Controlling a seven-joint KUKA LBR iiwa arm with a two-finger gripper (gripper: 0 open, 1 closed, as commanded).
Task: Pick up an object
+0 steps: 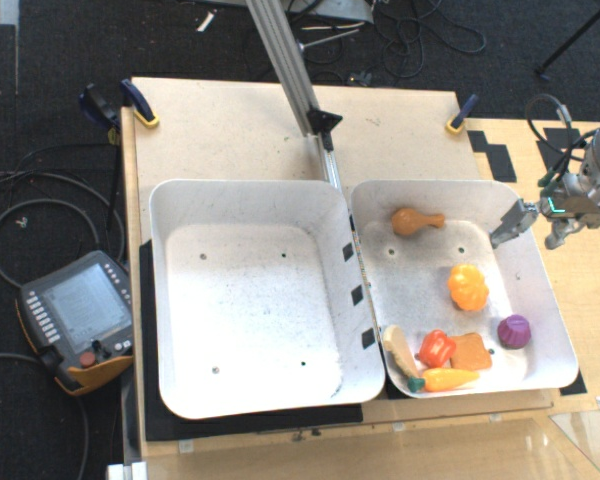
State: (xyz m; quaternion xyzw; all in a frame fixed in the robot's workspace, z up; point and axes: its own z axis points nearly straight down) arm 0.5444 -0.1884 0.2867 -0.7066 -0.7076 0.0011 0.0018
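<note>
Drumstick (417, 221) left of end effector (536, 228).

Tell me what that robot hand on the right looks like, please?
The gripper is small and made of grey metal, with two thin dark-grey fingers sticking out from a pale, boxy body. A tiny green light glows on that body. Thin black cables loop above it. The rest of the arm runs out of the picture.

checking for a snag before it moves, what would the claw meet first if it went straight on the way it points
Probably the right bin's far right rim: the claw points down-left over that corner. Past the rim, the chicken drumstick lies roughly in line, though depth is unclear.
</note>
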